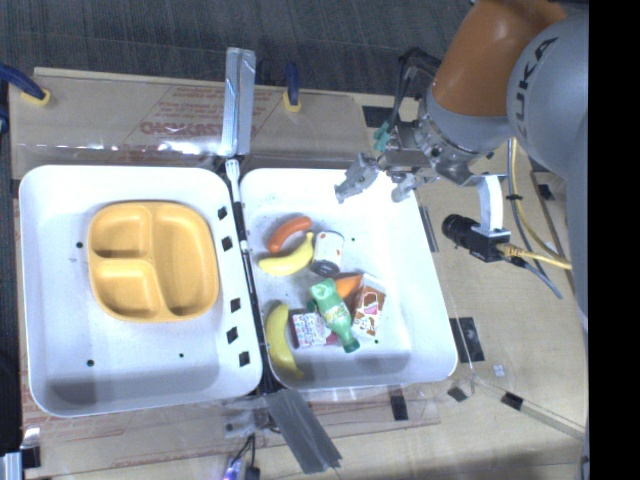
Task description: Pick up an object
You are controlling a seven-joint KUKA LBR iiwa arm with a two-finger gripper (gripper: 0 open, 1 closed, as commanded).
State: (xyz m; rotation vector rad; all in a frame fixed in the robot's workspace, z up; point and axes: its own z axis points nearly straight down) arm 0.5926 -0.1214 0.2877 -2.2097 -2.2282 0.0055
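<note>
Right now the arm (520, 58) comes in from the upper right, orange band up top, grey body beside it. Gripper (380, 185) hangs over the back right part of the right bin (425, 298), fingers (355, 181) spread apart, nothing between them. It sits above bare white floor, well apart from the pile of objects.

Objects all lie in the right bin, clustered toward its left and middle. Sausage (289, 230), orange-red, lies furthest back. Just in front of it a banana (288, 259), touching or nearly touching a small white can (328, 251) to its right. Green bottle (334, 314) lies tilted in the middle, an orange carrot-like piece (347, 285) just beside its top end. Small carton (368, 311), brown and red, sits right of the bottle. Pink-purple packet (307, 328) lies left of the bottle, against a second banana (279, 340) that runs along the bin's left wall near the front.

Left bin (50, 368) holds a yellow divided tray (153, 259), three compartments, lying flat a bit back of centre
</note>
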